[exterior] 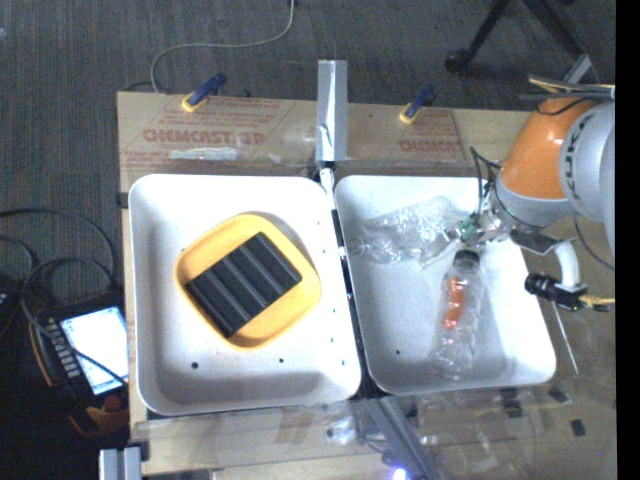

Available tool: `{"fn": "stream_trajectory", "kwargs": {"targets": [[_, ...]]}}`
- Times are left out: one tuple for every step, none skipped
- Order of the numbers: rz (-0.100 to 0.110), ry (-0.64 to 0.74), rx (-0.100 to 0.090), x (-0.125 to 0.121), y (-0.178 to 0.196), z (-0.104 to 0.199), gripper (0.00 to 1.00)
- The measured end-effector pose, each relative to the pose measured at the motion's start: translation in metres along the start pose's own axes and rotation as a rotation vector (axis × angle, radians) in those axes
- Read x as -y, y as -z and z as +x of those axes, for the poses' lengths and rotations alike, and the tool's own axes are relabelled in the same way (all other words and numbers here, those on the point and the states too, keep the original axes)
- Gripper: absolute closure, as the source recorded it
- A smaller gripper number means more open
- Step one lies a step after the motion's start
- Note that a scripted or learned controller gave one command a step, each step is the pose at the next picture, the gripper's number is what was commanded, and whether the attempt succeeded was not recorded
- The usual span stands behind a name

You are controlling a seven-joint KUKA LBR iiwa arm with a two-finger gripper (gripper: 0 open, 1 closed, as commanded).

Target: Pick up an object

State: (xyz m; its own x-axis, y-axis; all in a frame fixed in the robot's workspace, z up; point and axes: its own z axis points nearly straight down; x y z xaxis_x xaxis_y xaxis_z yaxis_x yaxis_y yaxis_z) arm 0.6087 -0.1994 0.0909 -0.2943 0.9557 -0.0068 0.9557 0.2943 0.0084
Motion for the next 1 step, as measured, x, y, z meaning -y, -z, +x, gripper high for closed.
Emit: {"fn": "stream_trajectory", "kwargs": {"targets": [[-0.004, -0.007, 0.002, 0.0576, 0.0016, 0.0312, 0.0]]}}
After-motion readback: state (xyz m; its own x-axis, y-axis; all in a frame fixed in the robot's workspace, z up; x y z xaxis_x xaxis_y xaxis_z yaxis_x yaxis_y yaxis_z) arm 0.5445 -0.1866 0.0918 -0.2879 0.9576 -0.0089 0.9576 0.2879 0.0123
